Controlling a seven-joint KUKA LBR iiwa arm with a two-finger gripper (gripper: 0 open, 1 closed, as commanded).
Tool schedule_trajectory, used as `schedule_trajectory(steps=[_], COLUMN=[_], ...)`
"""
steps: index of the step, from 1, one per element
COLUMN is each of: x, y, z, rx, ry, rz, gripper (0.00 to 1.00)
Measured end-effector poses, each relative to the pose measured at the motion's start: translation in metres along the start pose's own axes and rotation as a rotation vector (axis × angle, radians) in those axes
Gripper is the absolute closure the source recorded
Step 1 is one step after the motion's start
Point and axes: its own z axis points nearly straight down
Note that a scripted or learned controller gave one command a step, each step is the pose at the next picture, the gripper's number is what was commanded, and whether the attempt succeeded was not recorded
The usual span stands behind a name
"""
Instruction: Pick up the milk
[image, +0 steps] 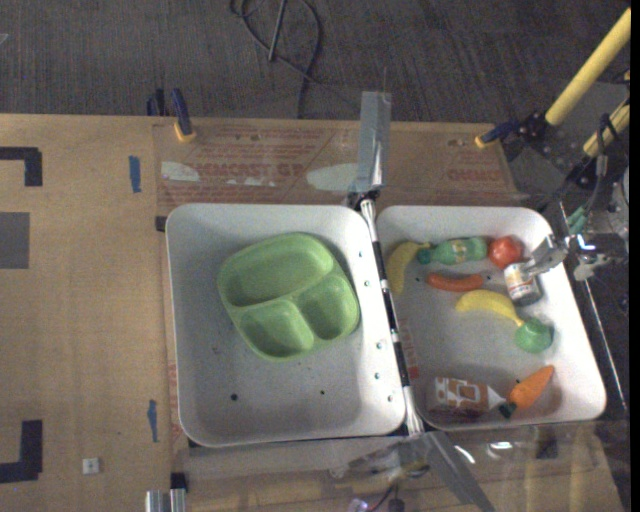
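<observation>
While gripper (545, 255) sits at right bin's (590, 350) upper-right edge, finger state can't be told; tip looks just above/touching small can (520, 283), contact unclear. Milk carton (464, 394) lies flat at bin's lower left, well apart from gripper, beside carrot (530, 388). Labels unreadable.

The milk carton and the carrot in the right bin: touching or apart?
Touching. The camera view shows the carrot's green end against the right end of the milk carton, no bin floor between them.

One fixed camera looks down at a slant on both bins (190, 330) from above the bench (80, 300).
</observation>
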Motion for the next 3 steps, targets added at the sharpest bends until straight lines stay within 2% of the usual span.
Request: schedule_trajectory(steps=[1, 2, 3], x=[0.055, 0.102, 0.122], y=[-0.053, -0.07, -0.071], z=[0.109, 0.052, 0.06], rx=[0.0, -0.001, 0.001], ry=[0.0, -0.001, -0.001], rz=[-0.062, 0.16, 0.724], gripper=[0.0, 0.0, 0.0])
